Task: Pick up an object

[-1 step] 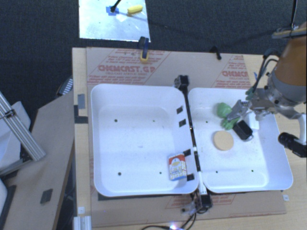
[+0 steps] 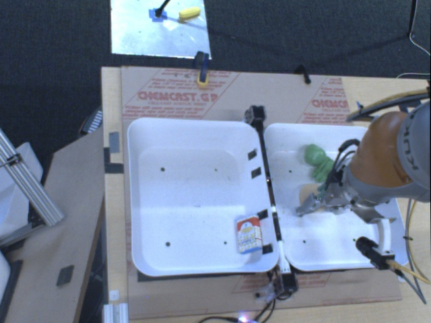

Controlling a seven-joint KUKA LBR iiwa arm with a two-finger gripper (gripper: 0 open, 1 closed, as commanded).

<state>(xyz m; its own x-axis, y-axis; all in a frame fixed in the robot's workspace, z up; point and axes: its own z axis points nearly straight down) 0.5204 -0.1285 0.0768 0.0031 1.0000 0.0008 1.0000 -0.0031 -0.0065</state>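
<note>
Camera view: one green object (image 2: pixel 315 160), one carton (image 2: pixel 249 235), two bins (image 2: pixel 145 180)

Even overhead illumination noted; white bins (image 2: pixel 195 140) slightly overexposed, glare recorded on metal plate (image 2: pixel 158 19); overall softness observed.

1. We see the bench (image 2: pixel 111 200), its top covered by a printed board (image 2: pixel 222 89).
2. Two white bins rest on it: the left bin (image 2: pixel 195 130) at nine o'clock, the right bin (image 2: pixel 289 136) at three o'clock, touching along a central seam.
</note>
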